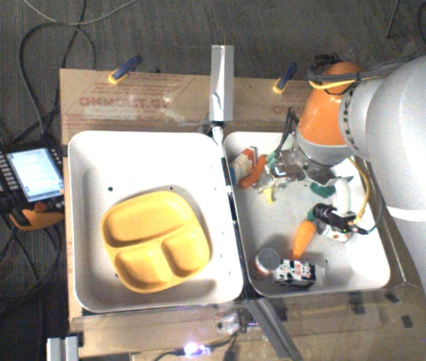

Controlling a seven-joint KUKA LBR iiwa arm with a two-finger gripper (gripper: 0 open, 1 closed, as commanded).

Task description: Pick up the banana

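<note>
Locating the banana, the operator asked: "Where did it lie?"

The technician answered: "In the right bin [378,273], upper left part. A small yellow piece [270,193], mostly hidden, was taken as the banana. It lay just below the gripper [281,168], beside a red-orange item [254,170]."

"State of the gripper?"

"It could not be told whether the hand was spread or pressed together. The wrist and its orange band [324,119] covered it from above. Nothing was seen pinched."

"Other contents of that bin?"

"A carrot [303,237] lay near the middle, a can [267,260] and a black-and-white box [296,272] side by side near the front wall."

"And the left bin [85,201]?"

"It held a yellow divided tray [156,243], well apart from the arm."
</note>
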